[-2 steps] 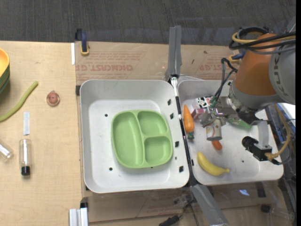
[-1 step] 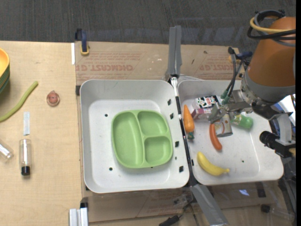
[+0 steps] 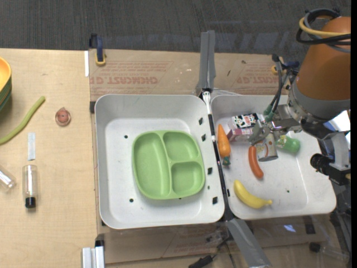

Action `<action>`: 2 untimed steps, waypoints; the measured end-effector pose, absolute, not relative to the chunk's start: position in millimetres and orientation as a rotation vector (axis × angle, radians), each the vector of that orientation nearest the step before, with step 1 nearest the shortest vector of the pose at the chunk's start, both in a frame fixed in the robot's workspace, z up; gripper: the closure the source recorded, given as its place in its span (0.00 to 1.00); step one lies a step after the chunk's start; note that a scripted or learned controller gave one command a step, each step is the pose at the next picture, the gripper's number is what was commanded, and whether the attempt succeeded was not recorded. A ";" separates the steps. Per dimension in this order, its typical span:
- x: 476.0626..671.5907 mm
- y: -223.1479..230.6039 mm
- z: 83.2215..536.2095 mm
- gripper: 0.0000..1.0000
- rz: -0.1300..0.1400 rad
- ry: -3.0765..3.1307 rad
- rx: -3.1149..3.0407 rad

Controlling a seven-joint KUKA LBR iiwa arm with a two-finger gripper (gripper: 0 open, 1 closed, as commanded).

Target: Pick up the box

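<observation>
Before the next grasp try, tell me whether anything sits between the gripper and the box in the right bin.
Nothing visible does. The small white printed box lies near the back of the shallow white right bin, just left of the gripper, with bare bin floor between them. The orange carrot and red sausage lie off that line.

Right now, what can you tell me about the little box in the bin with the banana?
The box is small and looks like printed cardboard: mostly white, with black patches and a bit of pink or red. It lies flat near the back of the right bin, turned a little askew. The carrot lies just to its left, and I cannot tell if they touch. The gripper hangs a little to its right, not on it. The print is too small to read.
</observation>
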State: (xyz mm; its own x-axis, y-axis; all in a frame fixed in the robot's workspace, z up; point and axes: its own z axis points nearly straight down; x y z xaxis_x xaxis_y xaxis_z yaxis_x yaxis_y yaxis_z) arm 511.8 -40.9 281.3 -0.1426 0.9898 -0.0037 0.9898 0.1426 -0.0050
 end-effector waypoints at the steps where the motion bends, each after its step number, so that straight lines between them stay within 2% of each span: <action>1: 564.0 -17.3 190.0 1.00 0.006 -2.292 -2.146; 2: 564.2 -36.4 273.2 1.00 0.005 -2.367 -2.066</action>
